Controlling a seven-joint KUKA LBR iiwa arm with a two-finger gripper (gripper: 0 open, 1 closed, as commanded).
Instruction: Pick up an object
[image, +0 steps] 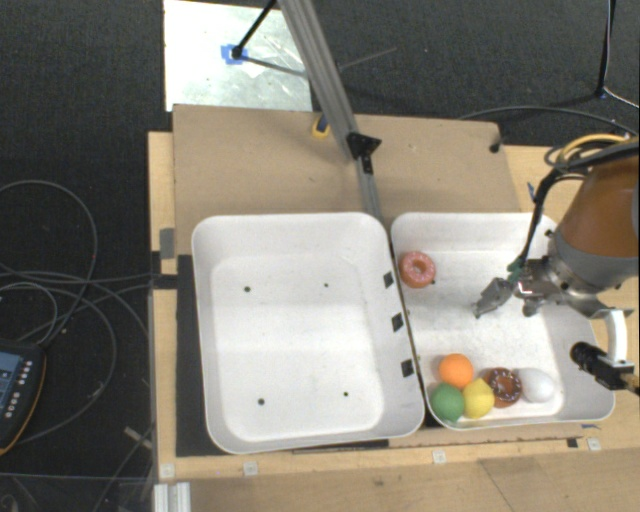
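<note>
Brown worktop (250, 160) carries two white bins. Hand (492, 298) poised over right bin (470, 235), nothing grasped; finger state cannot be told. Approach step judged underway. Pink donut (417, 268) near, to its left; descent onto it needed.

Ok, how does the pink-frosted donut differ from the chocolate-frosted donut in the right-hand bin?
The pink-frosted donut has pale pink icing; the chocolate-frosted donut is dark brown. The pink one lies alone near the bin's upper left corner, touching nothing; the chocolate one is packed into the bottom cluster between the yellow ball and the white egg-shaped object. Both are ring-shaped, look similar in size and lie in the right-hand white bin.
</note>
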